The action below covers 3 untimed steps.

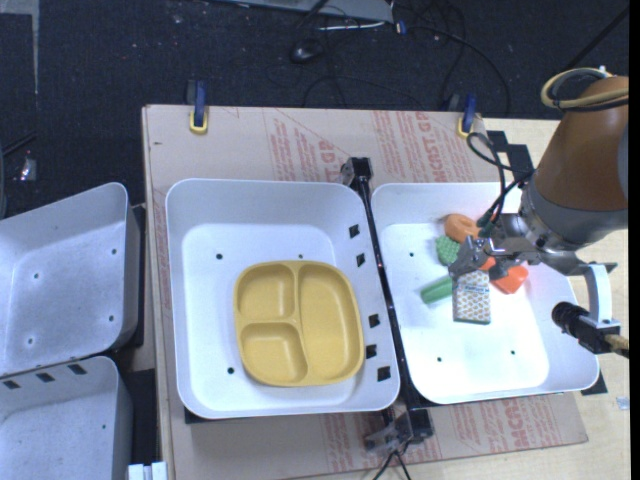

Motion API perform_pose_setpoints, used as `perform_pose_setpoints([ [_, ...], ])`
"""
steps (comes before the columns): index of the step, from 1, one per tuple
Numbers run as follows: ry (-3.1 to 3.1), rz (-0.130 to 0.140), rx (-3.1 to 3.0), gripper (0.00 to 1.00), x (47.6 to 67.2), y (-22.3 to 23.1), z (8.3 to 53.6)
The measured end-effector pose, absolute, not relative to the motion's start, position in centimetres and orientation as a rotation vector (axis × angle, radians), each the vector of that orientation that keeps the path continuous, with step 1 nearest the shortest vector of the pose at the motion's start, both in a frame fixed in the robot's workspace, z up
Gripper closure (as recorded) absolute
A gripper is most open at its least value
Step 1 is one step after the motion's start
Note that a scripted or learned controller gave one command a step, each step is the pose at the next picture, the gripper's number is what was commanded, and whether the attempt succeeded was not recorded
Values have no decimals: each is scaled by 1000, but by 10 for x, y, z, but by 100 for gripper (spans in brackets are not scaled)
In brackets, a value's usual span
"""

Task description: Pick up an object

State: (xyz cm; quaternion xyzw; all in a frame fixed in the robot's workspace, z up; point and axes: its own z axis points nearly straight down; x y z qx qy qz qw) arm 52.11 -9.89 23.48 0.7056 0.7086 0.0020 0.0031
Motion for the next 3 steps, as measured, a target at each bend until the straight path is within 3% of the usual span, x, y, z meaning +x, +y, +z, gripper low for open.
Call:
perform_pose_setpoints([
  [1, 2222, 5, 2213, 100, 522, -99, 288],
  [3, 2234, -2, 2214, 100, 532, 24, 261],
])
